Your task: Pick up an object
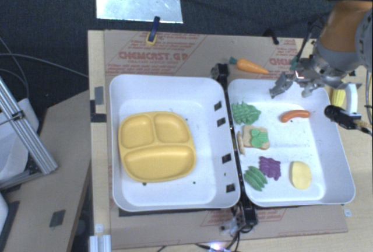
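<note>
Two white bins lie below me; the right bin (335,169) holds the toy food. My gripper (294,86) hangs over its far edge, fingers spread and holding nothing. Nearest is the sausage (295,115), just below the gripper toward the camera, its long axis running left to right. I judge that a short descent reaches it.

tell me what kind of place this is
Probably a robot lab bench set up for grasping trials: an arm over two white bins, toy food such as a carrot, and loose cables.
</note>
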